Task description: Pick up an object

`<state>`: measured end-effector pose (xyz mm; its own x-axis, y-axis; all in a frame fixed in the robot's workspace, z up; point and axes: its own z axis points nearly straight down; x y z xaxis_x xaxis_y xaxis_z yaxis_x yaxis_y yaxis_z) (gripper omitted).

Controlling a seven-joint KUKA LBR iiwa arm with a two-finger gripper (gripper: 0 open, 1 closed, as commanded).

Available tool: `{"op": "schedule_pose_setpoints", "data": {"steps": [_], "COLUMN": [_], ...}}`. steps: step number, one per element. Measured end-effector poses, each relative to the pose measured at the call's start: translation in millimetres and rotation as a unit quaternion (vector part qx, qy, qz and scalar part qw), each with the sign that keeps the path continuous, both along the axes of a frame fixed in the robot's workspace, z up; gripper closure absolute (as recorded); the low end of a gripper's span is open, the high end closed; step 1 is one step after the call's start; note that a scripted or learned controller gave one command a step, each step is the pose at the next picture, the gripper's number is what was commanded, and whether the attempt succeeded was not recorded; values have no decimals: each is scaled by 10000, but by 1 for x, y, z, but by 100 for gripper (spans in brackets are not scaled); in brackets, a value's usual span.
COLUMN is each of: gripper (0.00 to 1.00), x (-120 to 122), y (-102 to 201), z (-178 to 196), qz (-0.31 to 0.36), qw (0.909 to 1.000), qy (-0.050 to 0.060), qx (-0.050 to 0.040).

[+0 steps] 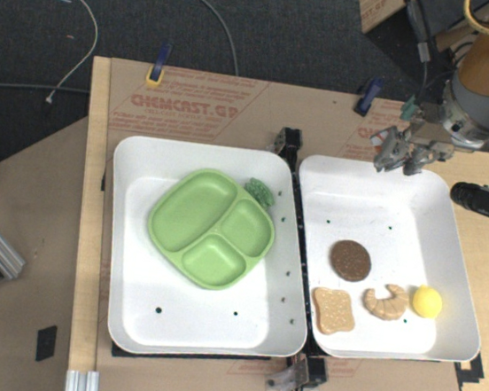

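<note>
The right bin holds a brown round cookie, a slice of toast, a tan croissant and a yellow lemon, all in its near half. My gripper hangs over the bin's far rim, well away from these items, with nothing visible between its fingers. In the left bin lies a green divided plate, and a small green broccoli piece rests at the plate's far right edge.
Both bins sit on a cardboard sheet held by blue clamps at the back. Cables run across the dark floor beyond. A black fixture stands between the bins at the far side.
</note>
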<state>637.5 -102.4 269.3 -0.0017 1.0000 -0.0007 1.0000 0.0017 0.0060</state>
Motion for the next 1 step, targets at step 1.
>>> {"op": "schedule_pose_setpoints", "data": {"steps": [1], "gripper": [100], "x": [-22], "y": [59], "z": [-9], "qz": [17], "qw": [10000], "qy": [49], "qx": [16]}}
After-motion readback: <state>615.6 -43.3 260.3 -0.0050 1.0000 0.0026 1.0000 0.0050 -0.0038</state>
